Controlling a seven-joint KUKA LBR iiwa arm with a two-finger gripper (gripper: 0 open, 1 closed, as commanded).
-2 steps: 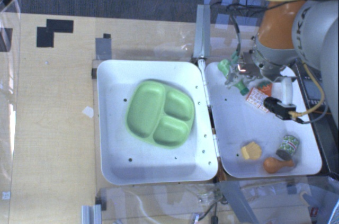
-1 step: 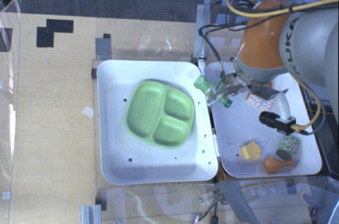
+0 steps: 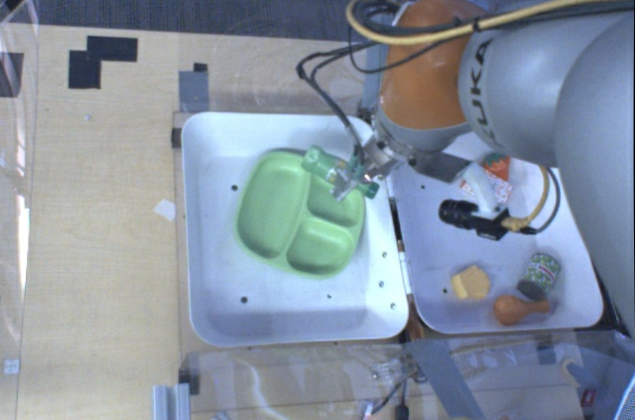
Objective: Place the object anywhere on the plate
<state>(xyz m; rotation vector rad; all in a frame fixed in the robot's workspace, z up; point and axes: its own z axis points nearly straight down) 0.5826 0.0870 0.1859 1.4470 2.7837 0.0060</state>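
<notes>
Teal object (image 3: pixel 319 162) at the hand (image 3: pixel 352 178), over rim of green plate (image 3: pixel 273 210); grip unclear.

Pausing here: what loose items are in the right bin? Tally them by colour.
Yellow: 1, block
Orange: 1, lump
Green: 1, can
White and red: 1, packet, partly under the arm
Total: 4

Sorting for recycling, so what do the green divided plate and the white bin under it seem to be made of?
Light green divided plate: probably moulded plastic, matte with a faint sheen; rounded ridges, one even colour. Shallow white bin: likely plastic too, smooth, rounded corners; coated metal cannot be ruled out.
</notes>
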